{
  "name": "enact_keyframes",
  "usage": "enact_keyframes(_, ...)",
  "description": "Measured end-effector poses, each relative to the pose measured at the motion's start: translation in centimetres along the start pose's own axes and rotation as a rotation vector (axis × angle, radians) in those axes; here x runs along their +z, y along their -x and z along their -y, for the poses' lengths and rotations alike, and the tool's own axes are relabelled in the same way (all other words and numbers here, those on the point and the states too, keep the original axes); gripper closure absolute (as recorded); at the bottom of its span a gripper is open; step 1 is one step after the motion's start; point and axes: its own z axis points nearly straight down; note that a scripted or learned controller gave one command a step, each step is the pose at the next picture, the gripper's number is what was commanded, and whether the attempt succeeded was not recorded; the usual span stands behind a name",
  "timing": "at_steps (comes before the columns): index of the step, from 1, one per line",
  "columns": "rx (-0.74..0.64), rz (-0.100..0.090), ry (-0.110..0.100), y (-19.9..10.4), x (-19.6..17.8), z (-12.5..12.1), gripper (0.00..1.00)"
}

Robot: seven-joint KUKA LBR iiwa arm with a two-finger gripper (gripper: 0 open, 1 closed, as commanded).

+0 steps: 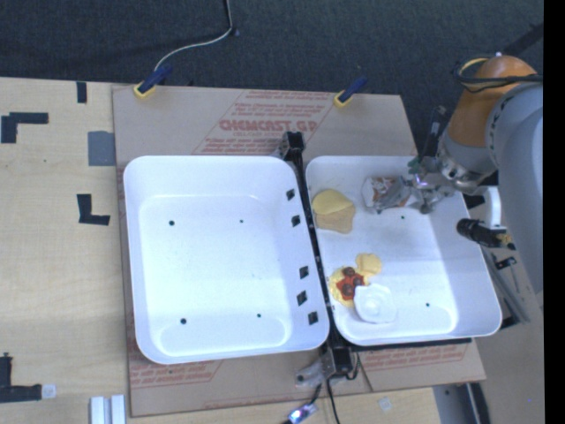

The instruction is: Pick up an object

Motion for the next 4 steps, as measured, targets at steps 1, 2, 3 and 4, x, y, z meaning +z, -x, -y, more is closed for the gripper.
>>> enact_keyframes(1,0.005,0.005,0.031,-0.2,-4.5,-0.4,0.0)
enact_keyframes(2,0.004,0.004,0.023,-0.2,-5.3,-0.2,1.0)
enact_keyframes(3,0.005,0.012,0.056,-0.2,-20.7,-0.1,1.0)
enact_keyframes(4,0.005,0.012,0.055,-0.4,-32.7,0.8,1.0)
